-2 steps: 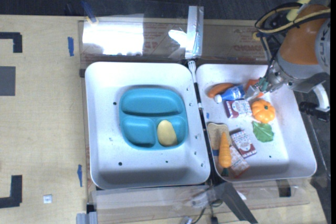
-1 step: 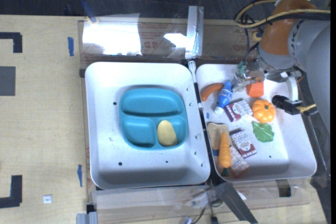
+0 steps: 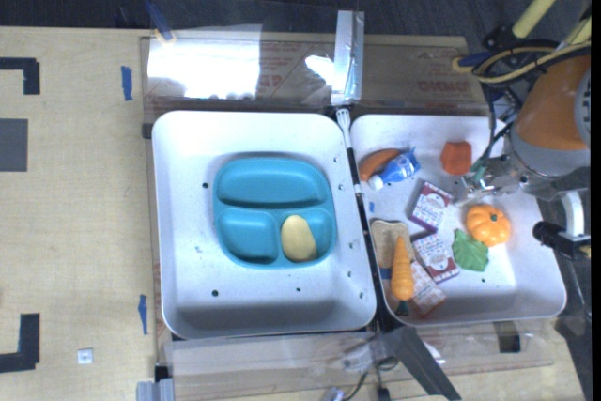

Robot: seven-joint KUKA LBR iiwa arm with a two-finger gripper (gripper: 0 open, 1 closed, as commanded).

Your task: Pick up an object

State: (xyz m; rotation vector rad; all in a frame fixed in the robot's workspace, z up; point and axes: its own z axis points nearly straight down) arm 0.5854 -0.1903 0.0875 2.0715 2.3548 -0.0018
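I see the gripper point(image 3: 490, 176) just above the small pumpkin point(image 3: 487, 223) in the right bin point(image 3: 540, 296); I cannot tell how the jaws stand.

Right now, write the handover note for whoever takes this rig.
Gripper: over the right bin, above the small pumpkin; nothing seen held.
Right bin: pumpkin, carrot, orange block, green piece, packets.
Left bin: blue tray with a yellow object in its lower right compartment.
Done: no pick visible.
Left: grasp and lift one object.
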